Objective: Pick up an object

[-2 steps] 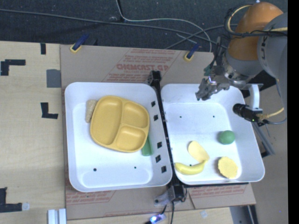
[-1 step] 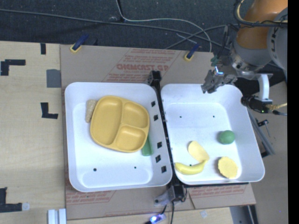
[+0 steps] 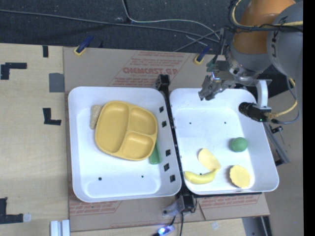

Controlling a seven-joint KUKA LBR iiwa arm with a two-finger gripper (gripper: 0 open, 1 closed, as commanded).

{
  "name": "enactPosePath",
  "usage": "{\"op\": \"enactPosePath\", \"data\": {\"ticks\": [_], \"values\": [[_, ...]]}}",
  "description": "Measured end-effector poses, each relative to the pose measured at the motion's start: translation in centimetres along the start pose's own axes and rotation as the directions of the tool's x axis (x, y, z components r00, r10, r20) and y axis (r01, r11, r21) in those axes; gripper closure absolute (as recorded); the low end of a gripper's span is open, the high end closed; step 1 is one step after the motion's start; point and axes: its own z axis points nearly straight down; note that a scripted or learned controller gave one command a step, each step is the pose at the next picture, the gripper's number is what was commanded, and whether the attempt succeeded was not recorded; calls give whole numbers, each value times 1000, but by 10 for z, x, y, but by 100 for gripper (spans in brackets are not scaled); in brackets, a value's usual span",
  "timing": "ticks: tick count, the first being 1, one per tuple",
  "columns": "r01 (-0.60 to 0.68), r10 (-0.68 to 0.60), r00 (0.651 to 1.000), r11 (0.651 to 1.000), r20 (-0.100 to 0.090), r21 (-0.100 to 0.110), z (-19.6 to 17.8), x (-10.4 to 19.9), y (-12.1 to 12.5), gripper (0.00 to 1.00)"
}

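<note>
One arm (image 3: 266, 28) reaching from the right, pincer (image 3: 209, 91) above right bin's (image 3: 221, 127) far edge, grip state unclear.

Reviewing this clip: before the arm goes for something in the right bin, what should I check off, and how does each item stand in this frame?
1. Pickable things lie in the right bin: green ball, banana, two yellow pieces. Ok.
2. Tool carries nothing. Ok.
3. Tool is above a target: it hangs over the bin's bare far end. Not ok.
4. Green ball stands apart from the others. Ok.
5. Banana has room around it: it touches one yellow piece. Not ok.
6. Finger opening: cannot tell.
</note>
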Motion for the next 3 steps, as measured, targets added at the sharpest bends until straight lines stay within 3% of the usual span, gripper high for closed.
{"op": "enactPosePath", "data": {"ticks": [2,3], "values": [[1,-1,1000,1000,0,2,0,111,-20,100],[1,-1,1000,1000,0,2,11,153,-25,100]]}}
